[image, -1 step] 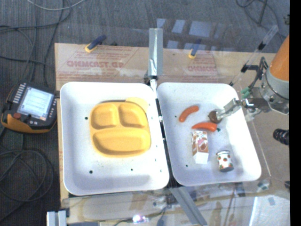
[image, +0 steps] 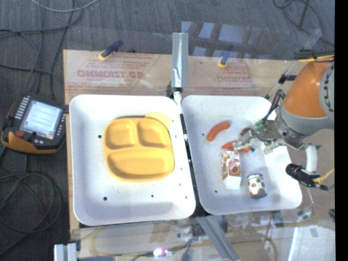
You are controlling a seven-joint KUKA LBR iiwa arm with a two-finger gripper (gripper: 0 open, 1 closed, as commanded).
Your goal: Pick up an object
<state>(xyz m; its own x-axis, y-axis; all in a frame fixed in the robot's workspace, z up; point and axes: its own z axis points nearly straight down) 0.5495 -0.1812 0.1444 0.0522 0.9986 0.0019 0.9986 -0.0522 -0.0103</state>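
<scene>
Pincer (image: 247,138) low in the right bin (image: 283,200), just above a small red piece (image: 229,144); its opening cannot be told. Sausage (image: 218,130), carton (image: 231,167) and can (image: 255,185) lie nearby. Best centred over one object before closing.

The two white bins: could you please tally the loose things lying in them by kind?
Yellow divided tray: 1, in the left bin
Orange-red sausage: 1, in the right bin
Small red piece by the gripper: 1
Red and white carton: 1
Small can: 1
Total: 5
</scene>
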